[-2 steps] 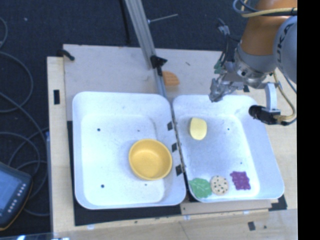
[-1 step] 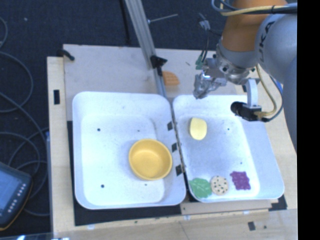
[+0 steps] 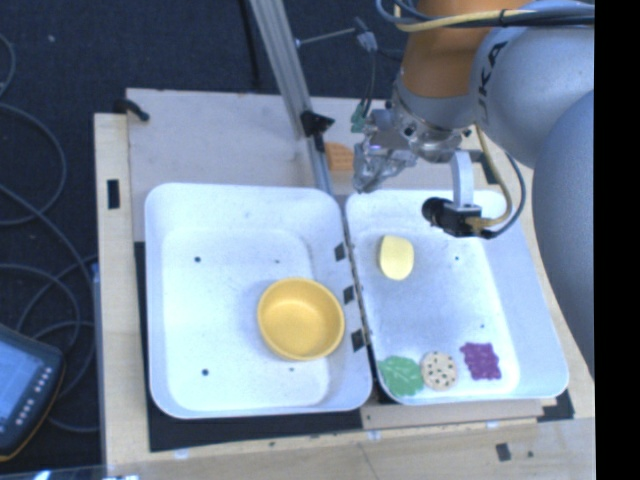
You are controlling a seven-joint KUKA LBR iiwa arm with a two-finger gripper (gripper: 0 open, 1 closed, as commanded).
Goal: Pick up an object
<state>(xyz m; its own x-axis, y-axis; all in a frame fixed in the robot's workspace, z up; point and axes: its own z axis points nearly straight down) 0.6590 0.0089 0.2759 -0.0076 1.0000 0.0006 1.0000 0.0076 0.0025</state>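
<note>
The gripper [image 3: 368, 175] hangs over the far left corner of the right bin [image 3: 520, 298], its fingers pointing down at the bin's rim. Nothing shows between the fingers. A pale yellow lemon-like piece [image 3: 396, 257] lies in the right bin below and slightly right of the gripper. Along that bin's near edge lie a green leafy piece [image 3: 401, 374], a round cookie [image 3: 438, 369] and a purple grape bunch [image 3: 481, 360]. A yellow bowl [image 3: 299, 318] sits in the left bin [image 3: 200, 268] near its right side.
A slanted metal rail [image 3: 290, 78] rises from the bench behind the bins, close to the gripper's left. A small orange block [image 3: 339, 157] lies on the bench behind the bins. A black cable clip [image 3: 452, 216] hangs from the arm over the right bin.
</note>
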